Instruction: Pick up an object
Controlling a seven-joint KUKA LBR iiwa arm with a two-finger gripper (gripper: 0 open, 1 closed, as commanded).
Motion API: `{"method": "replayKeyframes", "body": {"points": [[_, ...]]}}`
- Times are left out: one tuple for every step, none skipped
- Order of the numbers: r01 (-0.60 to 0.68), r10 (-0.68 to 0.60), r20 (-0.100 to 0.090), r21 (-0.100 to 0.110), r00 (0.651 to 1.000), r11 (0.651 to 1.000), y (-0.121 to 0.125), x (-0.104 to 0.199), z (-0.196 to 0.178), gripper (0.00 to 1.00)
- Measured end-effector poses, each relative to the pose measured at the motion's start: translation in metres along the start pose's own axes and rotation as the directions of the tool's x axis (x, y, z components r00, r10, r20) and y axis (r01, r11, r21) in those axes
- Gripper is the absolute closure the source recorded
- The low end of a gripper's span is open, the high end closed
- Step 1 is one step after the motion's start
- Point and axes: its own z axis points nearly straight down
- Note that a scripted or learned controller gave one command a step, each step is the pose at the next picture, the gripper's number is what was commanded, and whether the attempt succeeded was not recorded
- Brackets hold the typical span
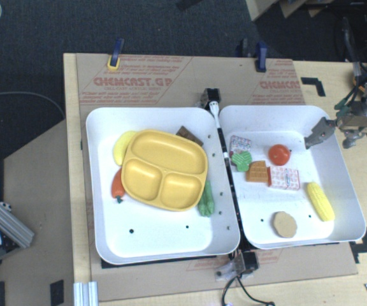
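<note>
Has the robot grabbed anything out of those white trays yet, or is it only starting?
Only starting, by the look of it. Nothing looks done: the tomato, corn cob and round cookie all lie on the floor of the right bin. In hand: the tool hangs over that bin's far right corner, carrying nothing. Left: lower onto an object, grip and lift it.

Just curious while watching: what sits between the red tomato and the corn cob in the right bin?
In the camera view, a small pink-and-white packet lies between the tomato and the corn cob.

2 white bins point(100, 171), 1 yellow tray point(164, 169)
</note>
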Motion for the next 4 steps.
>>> {"method": "replayKeyframes", "body": {"points": [[0.004,-0.004,0.003,-0.013,1.0,1.0,0.002,0.001,-0.007,0.0],[0.003,-0.003,0.001,-0.007,1.0,1.0,-0.004,-0.003,0.039,0.0],[0.003,-0.003,0.0,-0.007,1.0,1.0,-0.001,-0.008,0.1,0.0],[0.004,-0.004,0.0,-0.007,1.0,1.0,-0.004,-0.009,0.143,0.0]]}}
